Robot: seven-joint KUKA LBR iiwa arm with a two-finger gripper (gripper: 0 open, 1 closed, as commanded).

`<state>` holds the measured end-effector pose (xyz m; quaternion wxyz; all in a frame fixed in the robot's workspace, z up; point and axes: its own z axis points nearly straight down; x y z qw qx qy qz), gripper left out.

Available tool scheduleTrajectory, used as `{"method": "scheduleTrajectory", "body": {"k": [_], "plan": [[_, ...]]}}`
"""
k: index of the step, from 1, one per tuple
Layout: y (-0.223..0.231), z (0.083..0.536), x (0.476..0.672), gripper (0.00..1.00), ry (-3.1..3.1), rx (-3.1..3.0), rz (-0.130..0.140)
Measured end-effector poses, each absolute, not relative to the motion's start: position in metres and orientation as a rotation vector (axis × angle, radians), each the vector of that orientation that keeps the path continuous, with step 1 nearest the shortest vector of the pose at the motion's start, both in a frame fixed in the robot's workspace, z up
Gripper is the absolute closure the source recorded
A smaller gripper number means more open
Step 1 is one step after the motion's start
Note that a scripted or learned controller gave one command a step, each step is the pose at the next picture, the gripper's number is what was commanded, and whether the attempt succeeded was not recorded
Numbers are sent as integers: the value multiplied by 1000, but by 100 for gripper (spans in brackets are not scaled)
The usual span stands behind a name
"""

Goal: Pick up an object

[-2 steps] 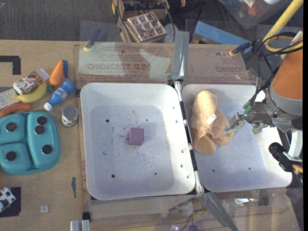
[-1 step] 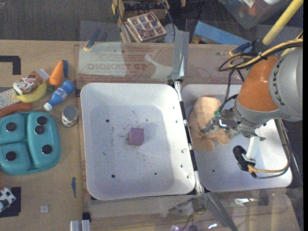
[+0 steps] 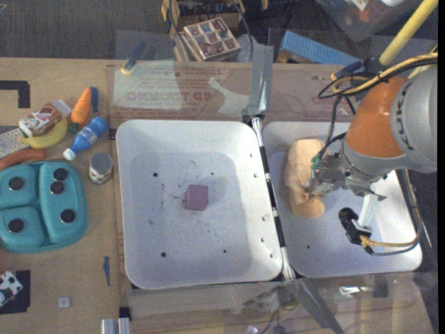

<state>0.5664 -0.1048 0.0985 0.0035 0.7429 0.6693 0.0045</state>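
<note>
We see two white bins side by side on the tabletop. The left bin holds one small purple block, lying flat near its middle, well apart from every wall. The right bin holds a tan bread-like lump, lying along the bin's left wall, its long axis running from the far edge toward the near edge.

The arm reaches in from the right, its orange band above the wrist over the right bin's far half. The gripper sits low at the tan lump's right side, touching or just beside it near the lump's near end. We cannot tell how the gripper stands, the wrist hides it, and we cannot tell whether the lump is gripped. A black cable with a yellow lead loops over the right bin floor, near its near-right corner.

On the tabletop's left edge we note a teal tray, a small can just beside it, a blue-and-white bottle, a banana, and a carrot toward the far-left corner.
</note>
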Motion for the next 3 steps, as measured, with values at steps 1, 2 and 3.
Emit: {"method": "scheduleTrajectory", "body": {"k": [1,2,3], "plan": [[-105,98,566,0,2098,2329,13],[-106,106,566,100,2095,2332,12],[-83,227,627,100,2432,1989,-3]]}}
